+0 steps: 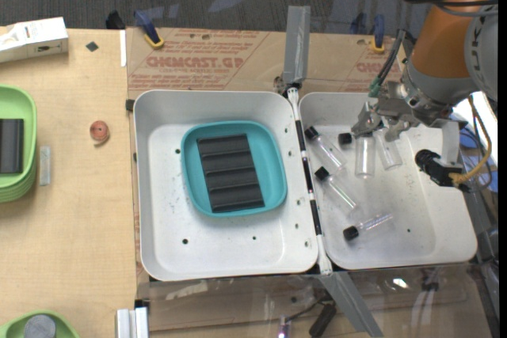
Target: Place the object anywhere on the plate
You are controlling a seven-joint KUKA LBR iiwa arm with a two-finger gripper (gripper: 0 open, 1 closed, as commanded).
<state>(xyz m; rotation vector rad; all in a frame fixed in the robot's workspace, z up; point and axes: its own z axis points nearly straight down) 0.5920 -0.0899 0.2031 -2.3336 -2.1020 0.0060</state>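
**Small clear tubes, a crowded bin, and a plate across the divider**

Dark carpet lay behind the bench (71,249), and I took the teal plate (273,170) in the left bin (158,194) as my landmark. It sat near that bin's middle, already carrying a black ribbed insert (230,172).

Right of the plate, past the divider, the right bin (428,233) held the scattered clear tubes (367,224) with black caps, which I took for the task's objects. The gripper (379,123) hung over that bin's upper part, far right of the plate, with two tubes standing or hanging just under it. I could not tell whether its fingers were released or clenched, nor whether either tube was truly held.

My worries, as judgements: the tubes were slim, transparent and probably slick, so a grasp could slip or catch nothing. Neighbouring tubes lay close, so one could get nudged. Carrying anything plateward meant crossing the raised divider, where a loose hold could drop it short.

Behind the plate, cardboard (198,59) read "CHEMCAST GP" in red. A white box (32,38) far left of the plate bore print too small to read.
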